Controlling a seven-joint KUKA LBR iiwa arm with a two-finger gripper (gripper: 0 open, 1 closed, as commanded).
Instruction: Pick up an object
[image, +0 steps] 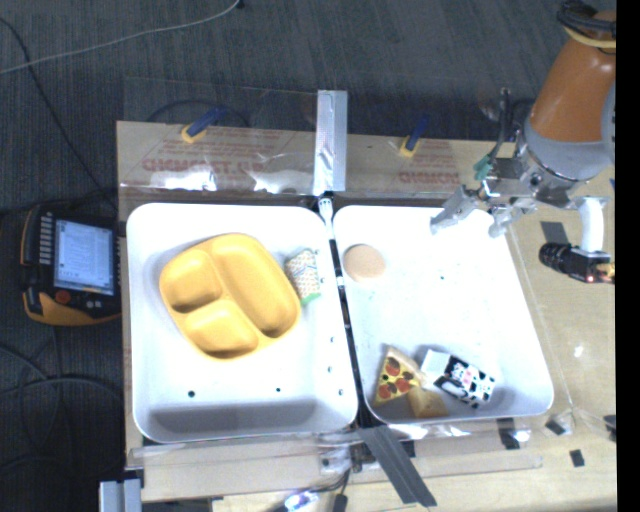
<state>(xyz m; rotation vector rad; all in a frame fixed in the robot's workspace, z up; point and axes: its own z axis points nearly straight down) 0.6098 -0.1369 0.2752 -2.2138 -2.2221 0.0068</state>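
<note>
Two white bins sit side by side: the left bin holds a yellow divided tray; the right bin holds a pizza-slice toy and a round tan disc. The tool hangs spread wide at that bin's far rim, grasping nothing.

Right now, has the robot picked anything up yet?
Not yet. The gripper hangs over the top right corner of the right bin with nothing between its fingers. The round cookie, the pizza slice and the black and white toy lie untouched. Choosing, grabbing and lifting are left.
</note>
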